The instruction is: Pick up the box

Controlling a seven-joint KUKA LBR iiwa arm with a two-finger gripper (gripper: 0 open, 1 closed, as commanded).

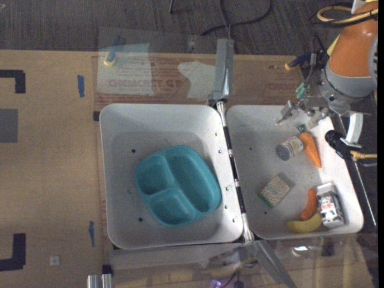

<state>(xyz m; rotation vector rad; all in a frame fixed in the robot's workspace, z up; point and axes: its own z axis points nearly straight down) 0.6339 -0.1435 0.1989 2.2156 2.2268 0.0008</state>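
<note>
right bin (255,131) on desk | jaws (298,110) hover over its far side (finger state cannot be told) | box (329,207) lies well apart at near right corner, touching banana (304,223), beside small carrot (309,203)
</note>
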